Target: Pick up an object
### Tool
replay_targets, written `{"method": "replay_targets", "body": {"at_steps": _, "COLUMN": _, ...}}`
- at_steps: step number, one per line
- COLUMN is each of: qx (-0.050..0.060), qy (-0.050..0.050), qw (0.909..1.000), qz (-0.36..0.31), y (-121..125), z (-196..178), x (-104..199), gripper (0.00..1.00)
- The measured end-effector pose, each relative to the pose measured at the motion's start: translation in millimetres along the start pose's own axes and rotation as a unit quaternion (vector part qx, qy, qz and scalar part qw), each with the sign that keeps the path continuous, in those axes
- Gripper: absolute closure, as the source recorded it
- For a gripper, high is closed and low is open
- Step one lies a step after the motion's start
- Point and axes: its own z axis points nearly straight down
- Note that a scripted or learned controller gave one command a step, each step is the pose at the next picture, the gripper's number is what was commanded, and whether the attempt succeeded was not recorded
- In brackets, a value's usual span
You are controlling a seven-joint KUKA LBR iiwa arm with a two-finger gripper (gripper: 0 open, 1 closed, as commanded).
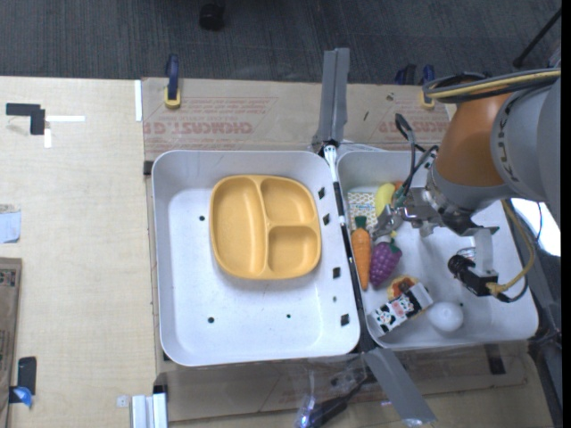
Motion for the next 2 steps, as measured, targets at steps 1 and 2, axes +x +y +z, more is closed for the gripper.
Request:
{"method": "replay_targets", "body": {"at_steps": 1, "qx": 0.0, "qy": 0.0, "qw": 1.0, "qz": 0.003, "y": 65.5, "z": 5.2, "x": -21.2, "gripper": 0.0}}
{"method": "replay_targets", "body": {"at_steps": 2, "qx": 0.0, "qy": 0.0, "qw": 0.9989, "qz": 0.048, "y": 10.2, "z": -94.5, "x": 35.8, "gripper": 0.0}}
